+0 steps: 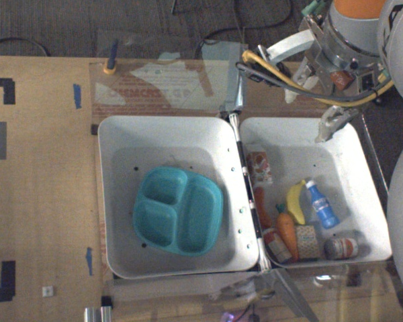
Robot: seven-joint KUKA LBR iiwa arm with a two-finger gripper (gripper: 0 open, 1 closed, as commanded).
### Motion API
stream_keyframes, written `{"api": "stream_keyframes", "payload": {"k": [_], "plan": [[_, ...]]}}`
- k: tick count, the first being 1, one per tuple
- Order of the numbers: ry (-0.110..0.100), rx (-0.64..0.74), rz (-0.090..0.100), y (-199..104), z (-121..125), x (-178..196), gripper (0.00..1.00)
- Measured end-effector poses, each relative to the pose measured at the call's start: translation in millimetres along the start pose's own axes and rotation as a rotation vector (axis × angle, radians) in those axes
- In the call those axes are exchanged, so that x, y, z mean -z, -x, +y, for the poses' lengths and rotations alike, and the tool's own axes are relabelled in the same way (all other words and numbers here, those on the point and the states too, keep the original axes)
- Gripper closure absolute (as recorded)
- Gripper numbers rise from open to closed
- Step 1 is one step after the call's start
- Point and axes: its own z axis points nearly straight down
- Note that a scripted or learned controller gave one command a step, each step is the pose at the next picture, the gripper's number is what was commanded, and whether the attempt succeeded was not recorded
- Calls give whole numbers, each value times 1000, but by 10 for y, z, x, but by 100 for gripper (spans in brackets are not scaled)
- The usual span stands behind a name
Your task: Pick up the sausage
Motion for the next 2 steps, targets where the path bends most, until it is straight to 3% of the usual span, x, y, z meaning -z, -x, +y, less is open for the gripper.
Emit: {"api": "stream_keyframes", "payload": {"k": [1,2], "plan": [[-1,250,-1,342,-1169,-1600,0],[-1,-173,1,550,-441,-1808,0]]}}
